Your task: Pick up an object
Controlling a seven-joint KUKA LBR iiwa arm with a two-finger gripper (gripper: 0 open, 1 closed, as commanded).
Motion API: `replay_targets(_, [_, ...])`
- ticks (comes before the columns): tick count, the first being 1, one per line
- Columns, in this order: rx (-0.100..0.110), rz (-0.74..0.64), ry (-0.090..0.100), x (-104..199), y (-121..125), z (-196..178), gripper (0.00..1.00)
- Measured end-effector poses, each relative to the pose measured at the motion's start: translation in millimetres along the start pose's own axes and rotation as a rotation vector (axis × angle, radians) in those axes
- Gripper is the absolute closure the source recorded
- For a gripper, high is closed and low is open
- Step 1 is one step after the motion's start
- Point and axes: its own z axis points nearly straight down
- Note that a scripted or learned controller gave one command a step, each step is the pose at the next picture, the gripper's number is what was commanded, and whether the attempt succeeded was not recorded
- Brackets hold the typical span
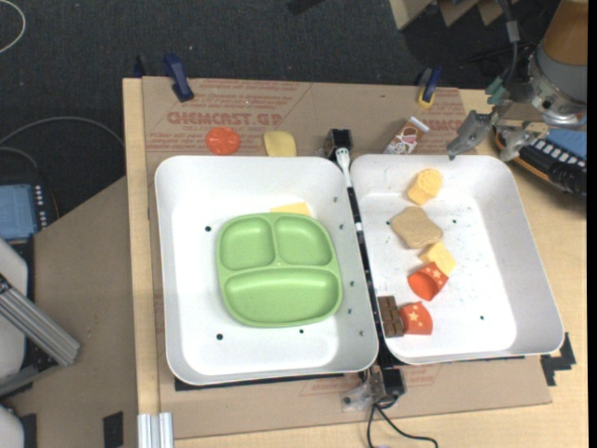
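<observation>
Right, pickable items sit in the right bin [522,250]: a yellow round piece [424,186] at upper left of that bin, a tan bread-like slab [414,227] just below it, a small yellow block [441,259] touching a red piece [426,282], then another red piece [417,318] beside a brown bar [389,315] near the bin's lower left corner. The gripper [471,134] hovers at upper right of frame, above the bin's top rim, nothing between its fingers; open or clenched, cannot tell. The left bin [187,250] carries a green divided tray [277,271] with a pale yellow piece [290,209] peeking out behind it. On the cardboard above: an orange disc [223,141], a yellow lump [279,144], and a small packet [405,138].
</observation>
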Motion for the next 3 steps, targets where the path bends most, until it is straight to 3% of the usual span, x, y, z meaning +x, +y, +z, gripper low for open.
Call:
replay_targets(1, [0.018, 0.003, 0.004, -12, -58, 162, 0.0])
replay_targets(2, [0.004, 0.0, 0.001, 28, -103, 193, 0.0])
replay_targets(3, [-0.006, 0.002, -0.003, 25, -100, 181, 1.0])
